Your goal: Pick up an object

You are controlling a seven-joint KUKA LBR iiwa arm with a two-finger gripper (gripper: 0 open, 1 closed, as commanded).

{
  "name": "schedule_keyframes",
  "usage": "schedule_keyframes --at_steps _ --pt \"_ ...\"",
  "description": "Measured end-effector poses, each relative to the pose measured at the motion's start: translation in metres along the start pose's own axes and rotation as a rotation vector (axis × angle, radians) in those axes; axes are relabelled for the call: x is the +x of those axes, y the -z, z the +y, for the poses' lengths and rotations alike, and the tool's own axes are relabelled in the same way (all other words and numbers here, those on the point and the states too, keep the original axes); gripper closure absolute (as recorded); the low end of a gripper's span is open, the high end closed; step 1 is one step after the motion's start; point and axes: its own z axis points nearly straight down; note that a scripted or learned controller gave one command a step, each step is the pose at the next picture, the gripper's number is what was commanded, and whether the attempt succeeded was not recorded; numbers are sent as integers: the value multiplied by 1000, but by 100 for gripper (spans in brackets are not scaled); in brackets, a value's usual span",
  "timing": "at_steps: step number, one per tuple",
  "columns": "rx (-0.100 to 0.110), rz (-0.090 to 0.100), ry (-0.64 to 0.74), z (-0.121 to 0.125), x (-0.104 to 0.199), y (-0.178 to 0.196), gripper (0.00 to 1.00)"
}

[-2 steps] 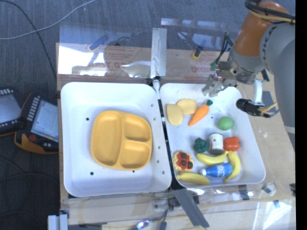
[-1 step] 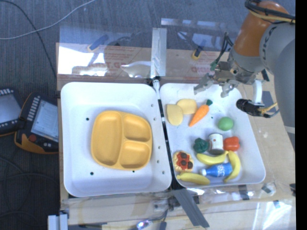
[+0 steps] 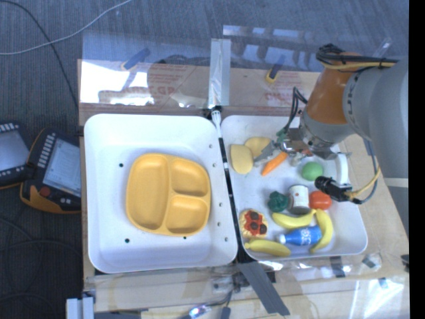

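Camera view: two shallow white bins are being carried side by side on the surface (image 3: 385, 211); the left bin (image 3: 106, 178) is being occupied by a yellow divided tray (image 3: 168, 193) lying flat near its middle. The right bin (image 3: 352, 234) is being crowded with small objects — two pale yellow rounded pieces (image 3: 242, 157) at its upper left, an orange carrot (image 3: 273, 164) lying tilted just beside them, a green ball (image 3: 310, 171) to the right of the carrot, and a red piece (image 3: 320, 200) below the ball. Nearer the middle a dark green piece (image 3: 277, 200) is being touched by a small tin can (image 3: 299, 197); a banana (image 3: 292, 219) is lying under them; a blue can (image 3: 302, 237) is lying on its side between a second banana (image 3: 268, 247) and a third, curved one (image 3: 325, 230); a red and yellow patterned piece (image 3: 253, 222) is resting at the lower left.

The arm (image 3: 332, 102) is being reached in from the right, and the pincer (image 3: 287, 145) is being held low over the upper part of the right bin, just above the carrot's upper end and beside the pale pieces; whether it is wide or narrow cannot be told, and nothing is being seen gripped.
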Motion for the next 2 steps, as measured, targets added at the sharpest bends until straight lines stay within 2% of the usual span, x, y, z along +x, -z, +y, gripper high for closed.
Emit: schedule_keyframes --at_steps 1,2 --pt "1 2 0 0 1 8 100" --pt "0 -3 -22 28 51 93 100"
